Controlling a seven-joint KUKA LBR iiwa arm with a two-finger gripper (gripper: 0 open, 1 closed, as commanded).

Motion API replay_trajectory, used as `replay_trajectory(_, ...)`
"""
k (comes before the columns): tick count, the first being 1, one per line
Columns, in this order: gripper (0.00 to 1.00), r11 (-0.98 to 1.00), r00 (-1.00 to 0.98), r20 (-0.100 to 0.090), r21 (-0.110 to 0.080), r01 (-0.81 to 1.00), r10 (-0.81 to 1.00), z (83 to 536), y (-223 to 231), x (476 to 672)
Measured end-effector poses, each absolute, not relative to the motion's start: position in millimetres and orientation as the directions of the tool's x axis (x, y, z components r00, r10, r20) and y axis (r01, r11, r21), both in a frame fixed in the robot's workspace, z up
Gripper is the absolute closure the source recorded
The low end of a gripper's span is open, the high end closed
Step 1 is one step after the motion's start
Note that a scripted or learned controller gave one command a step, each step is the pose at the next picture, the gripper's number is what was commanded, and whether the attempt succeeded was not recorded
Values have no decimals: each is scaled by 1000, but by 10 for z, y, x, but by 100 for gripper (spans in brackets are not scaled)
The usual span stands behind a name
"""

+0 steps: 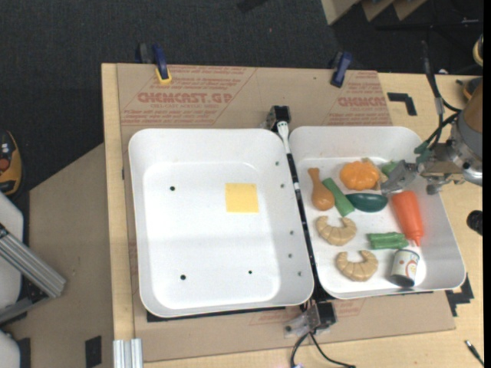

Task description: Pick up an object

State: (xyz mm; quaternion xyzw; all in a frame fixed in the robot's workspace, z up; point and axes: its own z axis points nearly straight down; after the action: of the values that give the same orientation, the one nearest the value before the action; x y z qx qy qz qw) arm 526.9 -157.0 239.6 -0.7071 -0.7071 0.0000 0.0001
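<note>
White plastic forms the two bins; a yellow square (242,198) is seen lying flat in the left bin (153,205). Most objects are gathered in the right bin (445,259): an orange fruit (360,175), a carrot (409,214), a drumstick (321,189), two croissants (337,231) and a small can (404,267). The gripper (404,175) is seen at the bin's right rim, just above the carrot; how far it is opened cannot be told, and nothing is seen held.
</note>
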Motion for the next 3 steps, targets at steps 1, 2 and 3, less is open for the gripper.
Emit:
replay_trajectory(1,0,9,-9,1,7,1000,1000,882,-988,6293)
replay_trajectory(2,100,1,-1,-1,5,1000,1000,1048,-1039,6264)
replay_trajectory(3,0,0,0,-1,4,1000,1000,1042,-1039,6261)
